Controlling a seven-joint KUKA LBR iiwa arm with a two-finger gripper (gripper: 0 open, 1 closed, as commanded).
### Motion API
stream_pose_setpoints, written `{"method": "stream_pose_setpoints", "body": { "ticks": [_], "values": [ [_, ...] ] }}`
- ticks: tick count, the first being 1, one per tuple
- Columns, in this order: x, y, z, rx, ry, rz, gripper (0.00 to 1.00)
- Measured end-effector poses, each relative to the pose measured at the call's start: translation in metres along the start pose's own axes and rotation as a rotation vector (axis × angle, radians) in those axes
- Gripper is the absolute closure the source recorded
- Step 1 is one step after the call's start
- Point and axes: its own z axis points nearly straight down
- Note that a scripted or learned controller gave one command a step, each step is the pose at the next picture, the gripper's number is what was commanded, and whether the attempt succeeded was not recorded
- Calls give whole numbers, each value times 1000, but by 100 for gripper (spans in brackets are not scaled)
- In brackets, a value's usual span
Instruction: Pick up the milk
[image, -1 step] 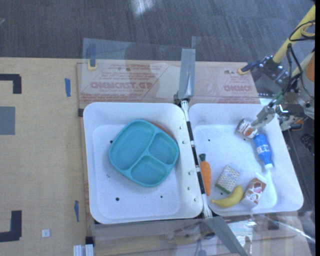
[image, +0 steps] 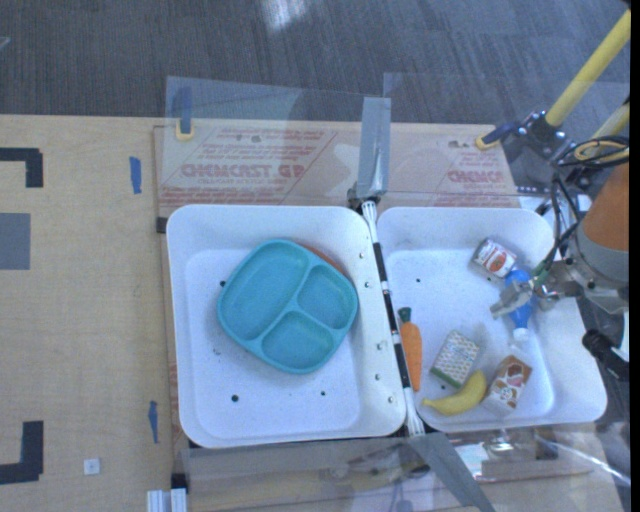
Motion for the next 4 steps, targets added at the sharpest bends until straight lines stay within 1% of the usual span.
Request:
{"method": "stream_pose_setpoints", "body": {
  "ticks": [1, 2, 3, 4],
  "values": [
    [27, -55, 15, 0, -4, -149, 0],
    [23, -56, 5, -4, -6, -140, 100],
    [23, -56, 5, -4, -6, -141, 0],
    [41, -74, 24, -8, -10, -228, 0]
  ]
}}
